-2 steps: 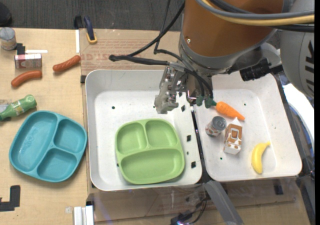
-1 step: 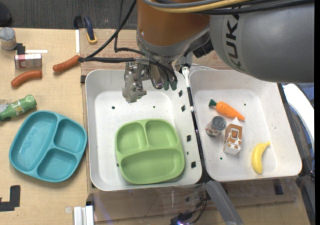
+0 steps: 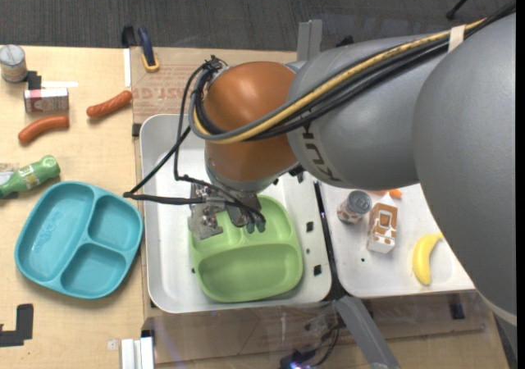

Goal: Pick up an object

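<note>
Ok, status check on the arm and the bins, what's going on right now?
Gripper low over the green plate in the left bin. Nothing seen between its fingers. Banana, small carton and can sit in the right bin.

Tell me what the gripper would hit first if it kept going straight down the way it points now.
Most likely the green divided plate in the left bin: the gripper sits above its upper compartments. Its height above the plate is hard to judge from this view.

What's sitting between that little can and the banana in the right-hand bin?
A small orange-and-white carton stands between the can and the banana, seen in the camera view.
</note>
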Controlling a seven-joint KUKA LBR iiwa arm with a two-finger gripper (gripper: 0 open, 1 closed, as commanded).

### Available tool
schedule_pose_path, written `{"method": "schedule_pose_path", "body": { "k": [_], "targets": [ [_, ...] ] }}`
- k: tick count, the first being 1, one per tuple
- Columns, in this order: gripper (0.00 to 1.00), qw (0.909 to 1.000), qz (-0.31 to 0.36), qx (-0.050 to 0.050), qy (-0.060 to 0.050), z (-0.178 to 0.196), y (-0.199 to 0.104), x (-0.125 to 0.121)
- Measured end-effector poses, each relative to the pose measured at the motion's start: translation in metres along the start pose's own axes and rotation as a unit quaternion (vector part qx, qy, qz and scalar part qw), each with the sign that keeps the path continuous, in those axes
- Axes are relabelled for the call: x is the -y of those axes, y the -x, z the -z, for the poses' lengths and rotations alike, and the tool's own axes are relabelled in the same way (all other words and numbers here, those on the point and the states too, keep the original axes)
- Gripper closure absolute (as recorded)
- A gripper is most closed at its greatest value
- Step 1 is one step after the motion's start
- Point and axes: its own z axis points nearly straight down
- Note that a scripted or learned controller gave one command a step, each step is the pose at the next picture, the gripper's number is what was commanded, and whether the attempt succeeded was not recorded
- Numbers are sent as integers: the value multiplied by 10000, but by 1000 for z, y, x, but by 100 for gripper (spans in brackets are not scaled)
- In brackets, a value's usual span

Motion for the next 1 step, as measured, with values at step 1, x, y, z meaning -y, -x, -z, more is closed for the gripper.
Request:
{"method": "schedule_pose_path", "body": {
  "k": [1],
  "targets": [
    [100,9878,1558,25,-1,183,9,2]
  ]
}}
